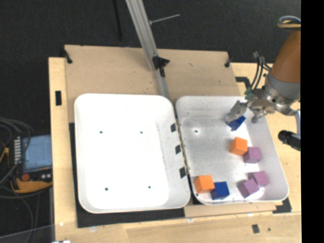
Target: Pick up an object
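Over the right bin (268, 135), claw (243, 113) raised and clenched on a blue block (236, 122), so pick looks nearly done, with only a clean lift away from the orange (239, 146) and purple blocks (252, 154) left.

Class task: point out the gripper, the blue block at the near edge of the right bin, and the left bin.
gripper (244, 114), camera view, between its fingertips
blue block (220, 190), camera view, top face
left bin (81, 151), camera view, left rim
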